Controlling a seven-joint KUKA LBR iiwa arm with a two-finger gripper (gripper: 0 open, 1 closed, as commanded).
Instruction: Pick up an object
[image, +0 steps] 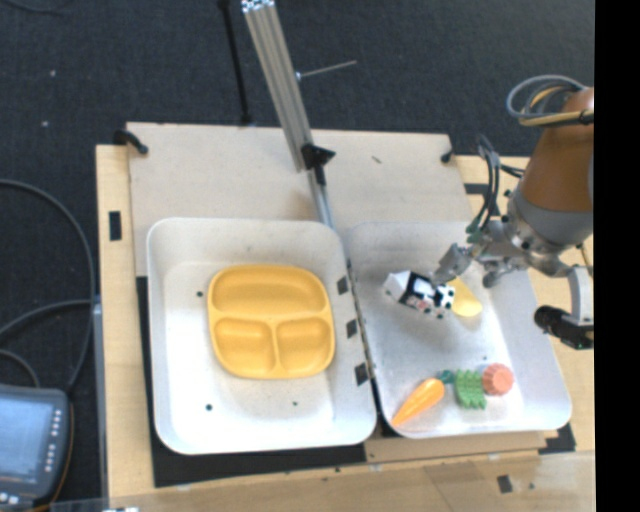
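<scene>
Grey arm with orange band (557, 160) entering from the right, above the right white bin (520, 400). Two-finger gripper (462, 262) lowered over the bin's upper middle; finger spread impossible to tell, nothing seen between the fingers. Just below and left of the gripper: black-and-white toy cow (420, 295), lying on the bin floor. Touching the cow on its right, directly beneath the gripper: small yellow rounded piece (467, 303). Well below the gripper, along the bin's near edge: orange carrot (419, 398), green toy piece (468, 389), round pinkish-orange piece (497, 379), set in a row. Far left of the gripper, in the left white bin (175, 400): yellow three-compartment tray (270, 320), lying flat.
</scene>
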